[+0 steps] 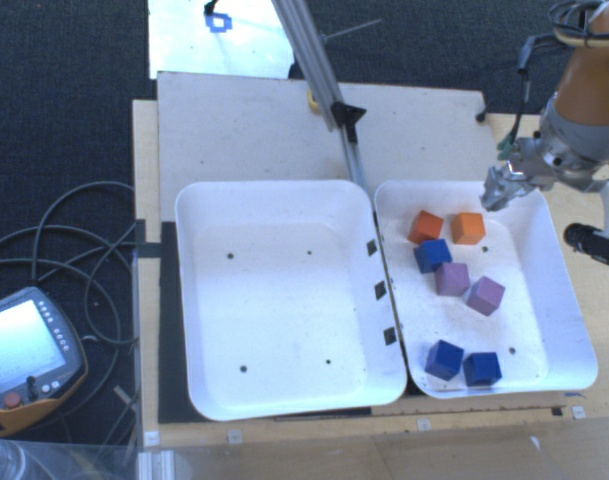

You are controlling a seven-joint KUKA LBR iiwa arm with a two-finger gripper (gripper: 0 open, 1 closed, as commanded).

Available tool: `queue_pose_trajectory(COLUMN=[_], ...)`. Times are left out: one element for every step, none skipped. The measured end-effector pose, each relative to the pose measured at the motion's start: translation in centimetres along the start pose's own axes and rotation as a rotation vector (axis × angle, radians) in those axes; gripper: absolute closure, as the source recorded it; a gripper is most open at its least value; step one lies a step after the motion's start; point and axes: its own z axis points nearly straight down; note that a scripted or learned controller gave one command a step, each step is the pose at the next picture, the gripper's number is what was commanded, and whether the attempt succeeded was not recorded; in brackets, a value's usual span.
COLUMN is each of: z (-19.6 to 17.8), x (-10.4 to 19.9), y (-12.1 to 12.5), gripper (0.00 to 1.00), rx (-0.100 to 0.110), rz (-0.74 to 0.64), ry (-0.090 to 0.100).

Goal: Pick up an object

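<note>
The gripper (pixel 496 196) hung over the right bin's (pixel 574 318) far edge, grip unclear, and could bump two touching orange blocks (pixel 425 227).

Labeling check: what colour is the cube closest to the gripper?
Orange cube, seen in the camera view, just below the gripper.

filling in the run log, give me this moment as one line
arm: at right bin's far edge | claw: above the rim, nothing seen held | nearest: orange cube | right bin: seven cubes

Blocks (pixel 452 279) in right bin (pixel 569 313)
</note>
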Motion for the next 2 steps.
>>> queue_pose_trajectory(z=[-0.2, -0.8], x=[5.0, 9.9], y=[-0.2, -1.7], gripper=[1.00, 1.00], rx=[0.000, 0.000], rz=[-0.002, -0.002], ry=[0.000, 0.001])
